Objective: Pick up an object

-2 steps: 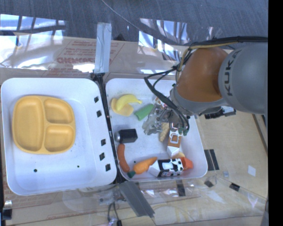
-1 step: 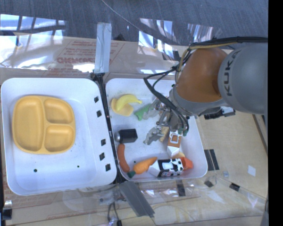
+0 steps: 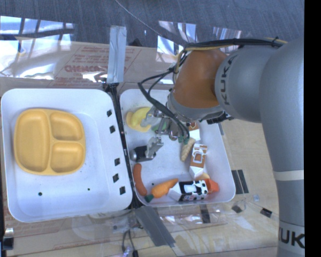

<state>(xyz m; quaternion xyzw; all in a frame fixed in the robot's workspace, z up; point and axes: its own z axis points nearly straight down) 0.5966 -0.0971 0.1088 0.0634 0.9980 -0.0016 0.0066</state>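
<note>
Two white bins side by side on a sheet of cardboard (image 3: 69, 63). A grey tape strip (image 3: 116, 52) runs up from the seam between them toward 12 o'clock.

Left bin (image 3: 21, 197): one yellow divided tray (image 3: 48, 141), flat, toward 10 o'clock of the bin floor, three compartments showing.

Right bin (image 3: 228, 182): all the loose items are here.
- Yellow fruit (image 3: 135, 118) in the 10 o'clock corner, close to the left wall.
- Red sausage (image 3: 138, 178) at 7 o'clock, lying along the left wall.
- Carrot (image 3: 163, 189) at 6 o'clock, its leafy end near the lower end of the sausage.
- Cow-print carton (image 3: 193, 190) at 5 o'clock, on its side, just beside the thick end of the carrot.
- Small red piece (image 3: 213, 186) at the carton's 3 o'clock side; too little of it shows to name.
- White-and-orange carton (image 3: 199, 158) at 3 o'clock of the bin, tilted, just above the cow-print one.
- Tan stick (image 3: 185, 152) close at that carton's 9 o'clock side.

Arm (image 3: 257, 79) comes in from 3 o'clock, its orange band (image 3: 198, 79) over the bin's 12 o'clock edge. Gripper (image 3: 156, 130) hangs over the upper middle of the right bin, at the 4 o'clock side of the yellow fruit and very near it. Whether the two touch, I cannot tell. Whether it is released or clenched, I cannot tell either: cables and metal parts crowd that spot. No item visibly grasped. The rest of the items lie well apart from it, along the bin's 3 to 7 o'clock sides.
</note>
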